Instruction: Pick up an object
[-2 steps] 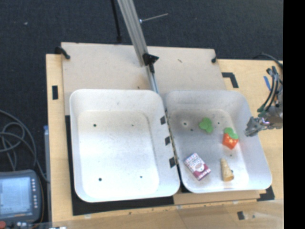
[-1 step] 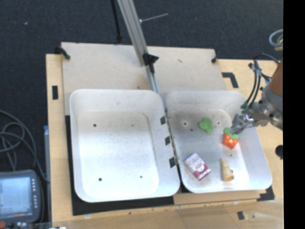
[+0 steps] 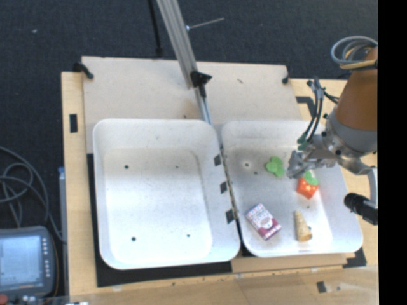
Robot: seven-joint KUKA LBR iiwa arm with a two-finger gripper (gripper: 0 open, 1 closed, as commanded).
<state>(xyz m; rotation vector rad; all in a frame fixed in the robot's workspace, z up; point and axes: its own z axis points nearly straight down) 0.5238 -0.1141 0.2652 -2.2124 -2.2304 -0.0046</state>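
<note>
The right bin (image 3: 254, 138) holds several small objects: a green toy (image 3: 275, 166), a red-orange strawberry-like toy (image 3: 308, 187), a pink and white carton (image 3: 263, 222) and a tan cone-shaped piece (image 3: 303, 226). My gripper (image 3: 300, 165) hangs over the right bin, between the green toy and the red toy, just above and left of the red one. Nothing shows between its fingers.
The left bin (image 3: 108, 138) sits beside the right one. A metal pole (image 3: 181, 40) slants up from the bench behind the bins. The arm's orange band (image 3: 357, 100) is at the right edge. A screen (image 3: 22, 259) and cables lie left of the bench.
</note>
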